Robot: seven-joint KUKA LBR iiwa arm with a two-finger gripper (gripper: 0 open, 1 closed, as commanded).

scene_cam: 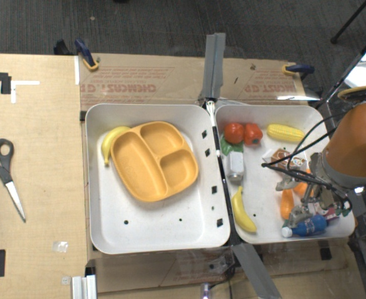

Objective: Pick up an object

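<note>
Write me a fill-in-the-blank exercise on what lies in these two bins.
1. The divided plate in the left bin is coloured ____.
2. The fruit tucked against that plate's left edge is a ____.
3. The corn cob lies in the ____ bin.
4. The gripper hangs over the ____ bin.

Missing words: orange; banana; right; right

Scissors (7, 174) on wooden bench (33, 229), left; blue clamps (86, 55) behind bins.
</note>
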